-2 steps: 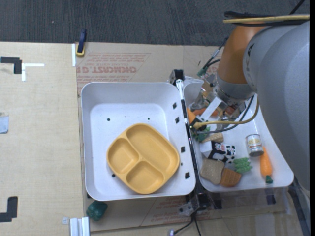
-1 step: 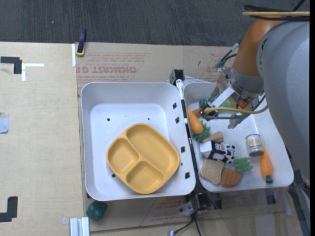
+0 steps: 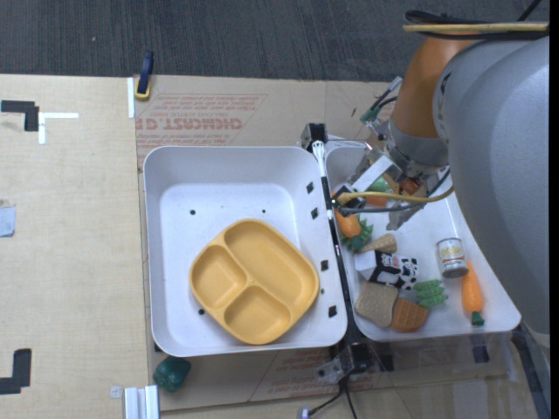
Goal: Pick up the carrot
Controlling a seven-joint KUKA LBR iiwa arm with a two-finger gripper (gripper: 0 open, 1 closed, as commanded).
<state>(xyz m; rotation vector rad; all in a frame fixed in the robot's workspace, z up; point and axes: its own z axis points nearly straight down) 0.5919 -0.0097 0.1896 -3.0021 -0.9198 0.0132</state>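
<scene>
Gripper [image 3: 382,188] sits low over the far end of the right bin [image 3: 489,323], in among clutter. I can't tell whether it's wide, narrow or holding anything, since the wrist and cables block the view. Nothing is visibly in its grip.

Just below-left of it, by the divider, is a small orange piece w/ green leaves [image 3: 350,226]. It could be veg, but I don't read it as the target.

Further out, in the middle of the bin, are a black-and-white cow toy [image 3: 390,273], a bread slice [image 3: 376,303] and an orange wedge [image 3: 409,315] w/ a green tuft. A small tin can [image 3: 452,257] stands nearer the right wall.

The carrot [image 3: 472,291] lies flat just beside the can, close along the bin's right wall and well apart from the gripper. Its long axis runs approx. far-to-near in the bin, leaning slightly. The green stalk end points to the near corner and the orange end points up toward the can.

Step, as I judge it: approach only, no grasp yet. Next move calls for lifting clear of the clutter, then travelling toward the near right corner. The wrist should turn so the jaws close across the carrot's width, not along it. The wall and can leave little room, so I'd expect a tight descent.

The left bin [image 3: 157,260] holds a yellow divided plate [image 3: 253,279], not involved.
</scene>
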